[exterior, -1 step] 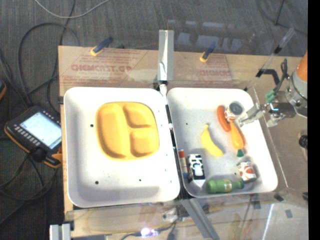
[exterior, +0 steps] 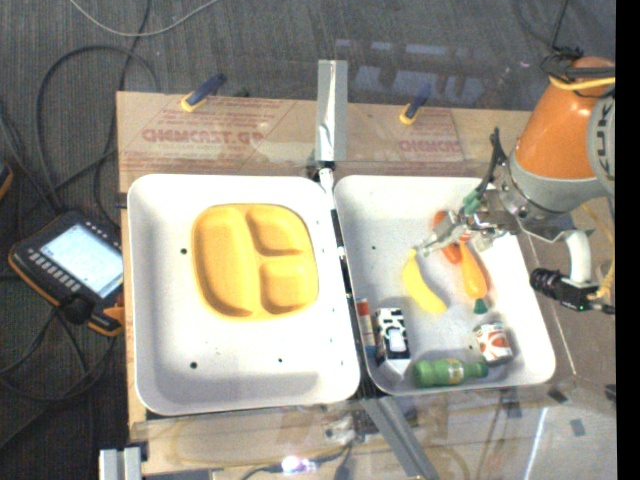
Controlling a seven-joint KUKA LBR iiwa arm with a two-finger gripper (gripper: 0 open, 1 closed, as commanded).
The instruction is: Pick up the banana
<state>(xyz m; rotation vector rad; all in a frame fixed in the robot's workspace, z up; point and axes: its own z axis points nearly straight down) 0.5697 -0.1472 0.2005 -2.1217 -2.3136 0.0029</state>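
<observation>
The yellow banana (exterior: 422, 284) lies in the right bin (exterior: 385, 208), left of the bin's middle, running from upper left to lower right. My gripper (exterior: 452, 236) hangs over the bin just up and right of the banana's top end, above an orange carrot (exterior: 474, 274). Nothing of the banana shows inside the gripper. The grey arm with its orange band (exterior: 565, 133) comes in from the right.
The right bin also holds a green bottle (exterior: 446, 371), a red and white can (exterior: 493, 342), a small toy car (exterior: 393, 334) and a marker (exterior: 363, 319) along its front. A yellow divided plate (exterior: 257, 259) sits in the left bin (exterior: 160, 348).
</observation>
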